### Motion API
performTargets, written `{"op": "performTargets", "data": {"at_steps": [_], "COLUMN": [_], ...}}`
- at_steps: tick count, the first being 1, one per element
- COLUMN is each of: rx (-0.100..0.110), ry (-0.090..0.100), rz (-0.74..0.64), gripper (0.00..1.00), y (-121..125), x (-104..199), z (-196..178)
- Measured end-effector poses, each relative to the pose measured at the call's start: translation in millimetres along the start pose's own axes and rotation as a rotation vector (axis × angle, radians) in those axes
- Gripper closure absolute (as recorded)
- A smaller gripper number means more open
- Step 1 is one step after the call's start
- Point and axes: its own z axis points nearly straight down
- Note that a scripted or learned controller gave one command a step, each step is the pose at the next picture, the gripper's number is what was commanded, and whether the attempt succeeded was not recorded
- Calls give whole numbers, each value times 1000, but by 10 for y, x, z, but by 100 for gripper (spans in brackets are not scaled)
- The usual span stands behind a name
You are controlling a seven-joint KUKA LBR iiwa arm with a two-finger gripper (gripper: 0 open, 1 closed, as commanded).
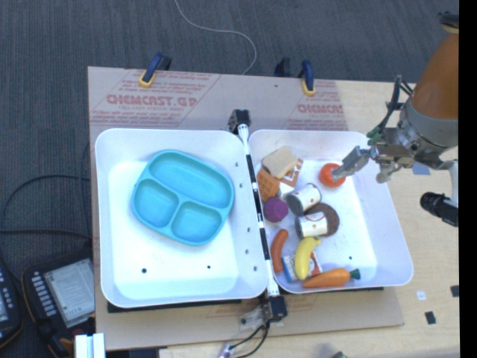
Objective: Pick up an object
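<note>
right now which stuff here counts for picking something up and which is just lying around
For the job: gripper, tomato, banana, carrot, plum, sausage, right bin.

Lying about: blue plate, left bin, clamps, cable.

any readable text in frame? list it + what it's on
"CHEMCAST GP" in red on the brown board behind the left bin.
Same red print on the board behind the right bin, cut off, unreadable.
Device screen at lower left: too small to read.
</note>
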Motion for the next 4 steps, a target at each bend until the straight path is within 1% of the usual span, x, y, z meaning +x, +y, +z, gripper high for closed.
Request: {"op": "performTargets", "data": {"at_steps": [1,2,3,4], "rx": [-8,-7,-6,-21], "ry": [-1,-1,-1,-6], "rz": [1,1,1,3], "gripper": [0,100,0,0], "y": [381,378,377,-316], "x": [93,94,94,245], "z": [1478,1385,1387,1839]}}
